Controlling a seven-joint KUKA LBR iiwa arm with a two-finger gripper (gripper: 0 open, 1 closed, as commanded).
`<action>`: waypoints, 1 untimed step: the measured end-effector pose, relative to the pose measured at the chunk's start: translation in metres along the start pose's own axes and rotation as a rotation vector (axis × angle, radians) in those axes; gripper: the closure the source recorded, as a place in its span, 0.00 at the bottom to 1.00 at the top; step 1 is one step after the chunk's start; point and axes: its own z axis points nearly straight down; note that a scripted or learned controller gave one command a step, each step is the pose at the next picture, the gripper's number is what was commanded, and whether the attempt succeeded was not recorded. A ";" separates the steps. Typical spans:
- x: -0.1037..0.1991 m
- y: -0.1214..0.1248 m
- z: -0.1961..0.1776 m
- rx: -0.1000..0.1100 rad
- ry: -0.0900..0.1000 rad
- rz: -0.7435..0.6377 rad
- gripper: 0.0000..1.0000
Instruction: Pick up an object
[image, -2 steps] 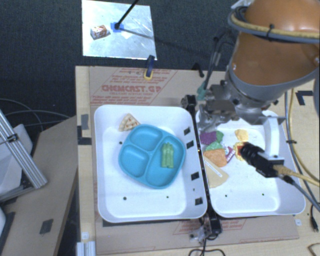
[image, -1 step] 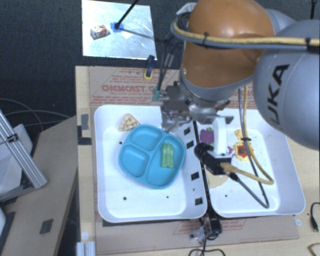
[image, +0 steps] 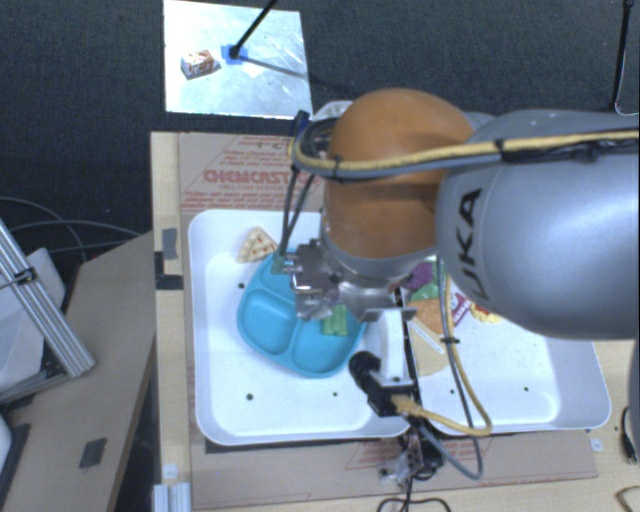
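A: Arm (image: 520, 210), grey, orange band: above the left bin (image: 225, 400).
B: Gripper (image: 330, 315)?
A: Over the blue tray (image: 270, 320); grip unreadable. Waffle piece (image: 257, 243) behind the tray.

One camera sits high above my desk (image: 170, 300) and looks down at a slant. My white bins (image: 225, 330) lie in the middle of its picture, and the dark floor shows past the desk at the top. My arm (image: 520, 220) comes in from the right of the bins. It is so near the camera that it looks huge and covers much of the bins.
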 end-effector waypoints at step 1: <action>-0.001 0.002 -0.016 -0.009 0.004 0.004 1.00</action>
